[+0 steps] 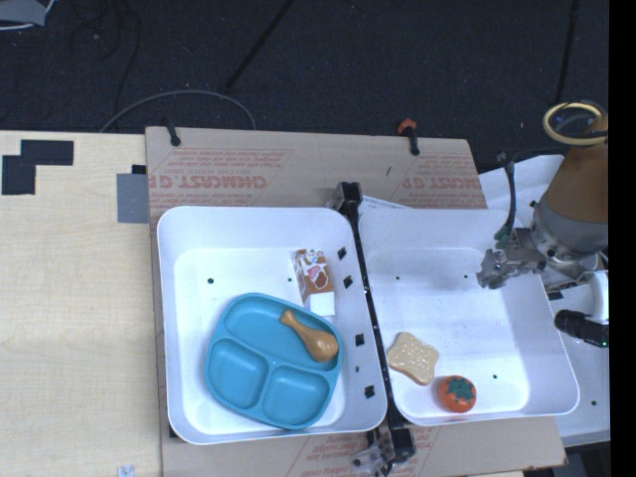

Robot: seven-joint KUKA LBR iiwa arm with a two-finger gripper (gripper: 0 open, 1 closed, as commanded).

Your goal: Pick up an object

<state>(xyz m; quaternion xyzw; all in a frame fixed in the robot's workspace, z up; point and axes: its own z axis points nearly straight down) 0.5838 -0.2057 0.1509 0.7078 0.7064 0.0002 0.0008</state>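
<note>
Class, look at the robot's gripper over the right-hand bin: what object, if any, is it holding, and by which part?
Nothing is held. The gripper hangs over bare floor of the right bin, well apart from the toast and the tomato.

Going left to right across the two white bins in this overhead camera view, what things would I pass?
Blue plastic divided plate → tan toy slice of bread → red toy tomato → the robot arm's grey metal tool.
</note>
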